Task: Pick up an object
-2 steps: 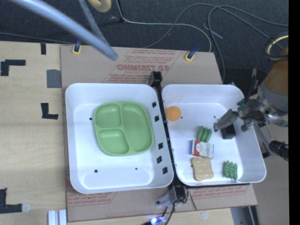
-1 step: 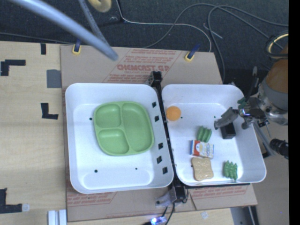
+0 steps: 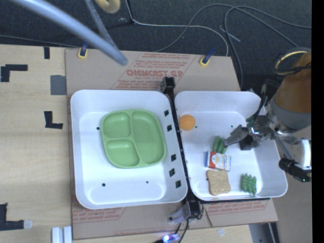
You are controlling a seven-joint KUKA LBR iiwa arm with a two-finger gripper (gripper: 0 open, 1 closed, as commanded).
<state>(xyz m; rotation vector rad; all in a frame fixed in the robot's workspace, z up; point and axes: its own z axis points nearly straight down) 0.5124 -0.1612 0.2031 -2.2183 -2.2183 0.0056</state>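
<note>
The right bin (image 3: 202, 101) holds an orange ball (image 3: 187, 122) near its upper left. A small green vegetable (image 3: 218, 145) lies mid-bin, above a red-and-white carton (image 3: 218, 160). A slice of toast (image 3: 218, 182) and a green leafy piece (image 3: 248, 183) lie near the bin's front edge. My gripper (image 3: 238, 136) reaches in from the right and hangs just right of the green vegetable. One dark finger (image 3: 233, 135) points down-left toward it. I see nothing held between the fingers.
The left bin (image 3: 81, 135) holds a green divided plate (image 3: 133, 138). A black divider (image 3: 174, 135) with clips runs between the bins. Cables trail across the dark floor behind. The arm's orange band (image 3: 296, 85) stands over the right bin's far right edge.
</note>
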